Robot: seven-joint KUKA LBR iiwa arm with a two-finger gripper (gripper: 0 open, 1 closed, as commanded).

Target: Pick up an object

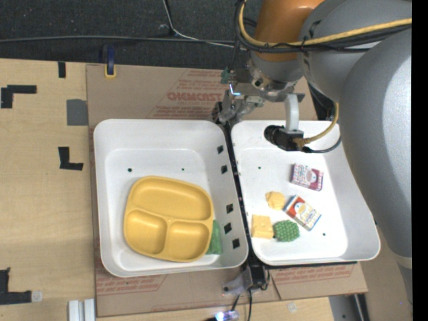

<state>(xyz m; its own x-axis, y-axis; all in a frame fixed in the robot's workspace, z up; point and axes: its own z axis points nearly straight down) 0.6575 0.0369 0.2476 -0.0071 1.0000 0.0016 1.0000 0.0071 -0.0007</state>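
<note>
My gripper [232, 108] hangs over the back end of the divider between the two bins, below the orange wrist band. Nothing shows between its tips. In the right bin [348, 246] lie a purple-and-white packet [306, 176], a small yellow lump [275, 199], a red-and-yellow box [302, 212], a yellow cheese wedge [261, 227] and a green knobbly piece [286, 231]. All of them lie well in front of the gripper, toward the bin's near half.
The left bin [107, 152] holds a yellow divided tray [167, 218] with a green item [215, 238] wedged at its right side. The grey arm [374, 79] covers the back right. A black cable [281, 136] dangles over the right bin's back.
</note>
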